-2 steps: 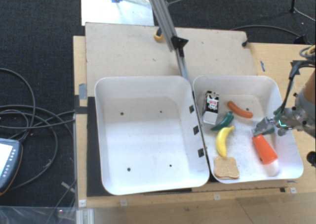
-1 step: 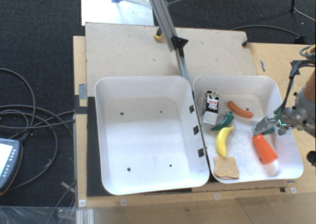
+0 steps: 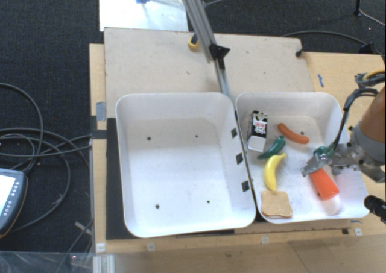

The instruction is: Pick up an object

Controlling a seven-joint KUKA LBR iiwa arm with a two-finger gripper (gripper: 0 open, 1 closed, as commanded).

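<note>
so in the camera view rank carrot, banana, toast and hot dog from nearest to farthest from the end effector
1. Carrot, right beside the end effector, just below it.
2. Hot dog, up-left, and banana, left: too close to call.
3. Toast, the bin's lower-left corner.
</note>
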